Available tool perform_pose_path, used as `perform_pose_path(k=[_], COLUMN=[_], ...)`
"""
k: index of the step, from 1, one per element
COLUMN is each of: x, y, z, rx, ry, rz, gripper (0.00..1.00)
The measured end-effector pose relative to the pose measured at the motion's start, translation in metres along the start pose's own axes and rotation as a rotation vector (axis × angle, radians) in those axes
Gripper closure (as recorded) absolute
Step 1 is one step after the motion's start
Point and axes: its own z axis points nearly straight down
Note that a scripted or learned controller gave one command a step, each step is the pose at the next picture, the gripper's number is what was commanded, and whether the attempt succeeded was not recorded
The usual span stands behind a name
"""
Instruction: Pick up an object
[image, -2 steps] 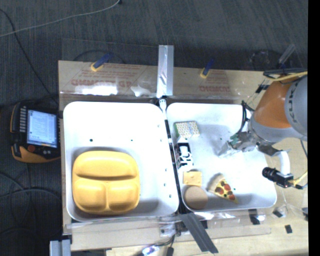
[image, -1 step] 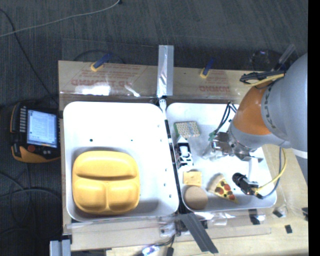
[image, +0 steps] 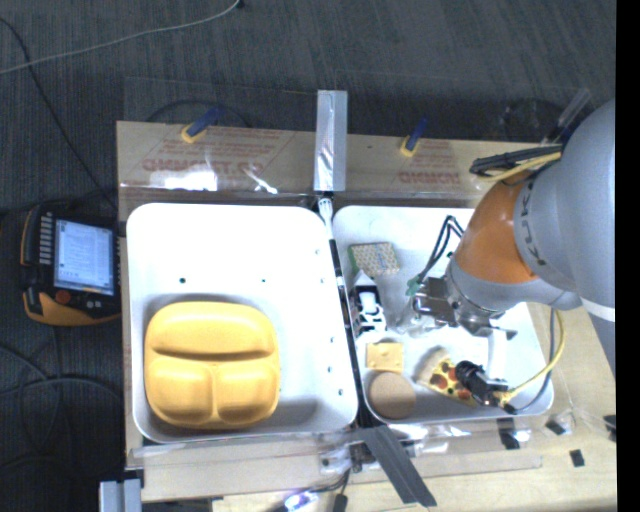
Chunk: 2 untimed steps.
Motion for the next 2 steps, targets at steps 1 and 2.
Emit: perform_pose_path(k=[1,2], x=[-0.065,-0.068], y=[-0.004,-0.022], z=[-0.081,-0.173], rx=[0.008,0.007], ry=[-0.003,-0.001], rz=[0.287,0.022], gripper=[1.00,1.00])
